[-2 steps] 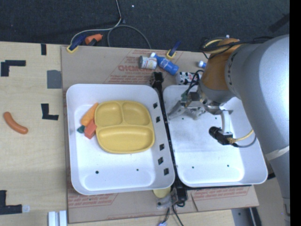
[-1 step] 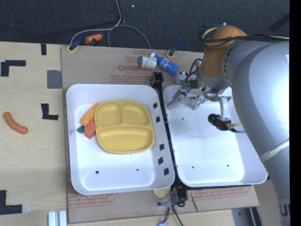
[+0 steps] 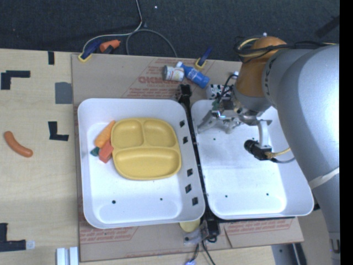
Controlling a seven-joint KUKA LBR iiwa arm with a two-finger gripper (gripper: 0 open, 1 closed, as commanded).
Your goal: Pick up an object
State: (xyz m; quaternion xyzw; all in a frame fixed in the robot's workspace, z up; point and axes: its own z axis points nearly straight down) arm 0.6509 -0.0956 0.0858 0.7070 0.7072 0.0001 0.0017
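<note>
- Gripper (image 3: pixel 220 118) is sitting low over the back left corner of the right bin (image 3: pixel 248 195), just beside the divider between the bins; finger spread is not readable, cannot tell if it is gripping anything.
- Arm (image 3: pixel 300 93) is reaching in from the right, grey body filling the upper right, orange band (image 3: pixel 251 76) showing above the wrist.
- Black cable plug (image 3: pixel 258 149) with a yellow lead is hanging off the wrist over the right bin's floor.
- Left bin (image 3: pixel 132 206) is holding a yellow tray (image 3: pixel 146 148) with three compartments, lying flat in the bin's middle.
- Carrot (image 3: pixel 103 135) is lying tilted against the tray's left edge, touching it.
- Red-and-green piece (image 3: pixel 103 153) is lying just below the carrot, also against the tray's left edge.
- Both bins are resting side by side on a cardboard sheet (image 3: pixel 143 79).
- Blue-and-white bottle (image 3: pixel 187 73) is lying on its side on the cardboard behind the bins, near the gripper but outside the bin.
- Orange clamp (image 3: pixel 99 47) is gripping the cardboard's back left corner.
- Sausage toy (image 3: pixel 17 144) is lying on the bench (image 3: pixel 33 203), well apart from the bins to the left.
</note>
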